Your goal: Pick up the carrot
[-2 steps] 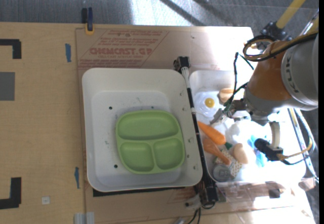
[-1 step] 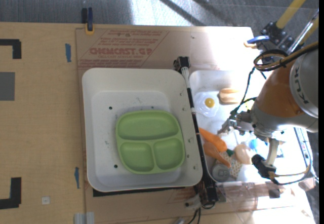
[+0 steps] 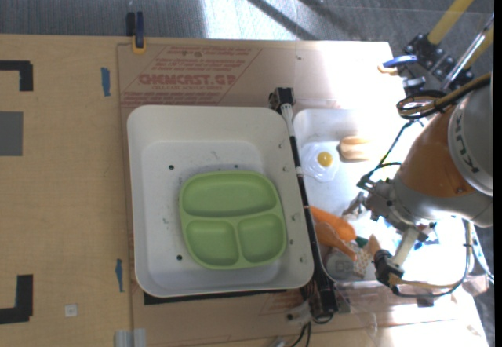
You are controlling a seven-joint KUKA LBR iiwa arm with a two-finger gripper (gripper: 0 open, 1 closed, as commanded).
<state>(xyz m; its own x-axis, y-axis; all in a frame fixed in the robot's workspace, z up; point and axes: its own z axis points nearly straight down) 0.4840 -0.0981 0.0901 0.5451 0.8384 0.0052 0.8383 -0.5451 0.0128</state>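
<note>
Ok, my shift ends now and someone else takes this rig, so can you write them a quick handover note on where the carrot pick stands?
Gripper: low in the right bin, beside the carrot; whether the fingers are open or shut can't be made out.
Carrot: lying in the right bin near the divider, beside a fried egg, a bread roll and a grey item.
Left bin: holds the green divided plate.
Done: arm has reached the carrot's area.
Left: the carrot is not seen between the fingers, so grasp and lift remain.

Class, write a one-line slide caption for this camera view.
Robot arm reaches into the right bin near the carrot; a green divided plate sits in the left bin.
</note>
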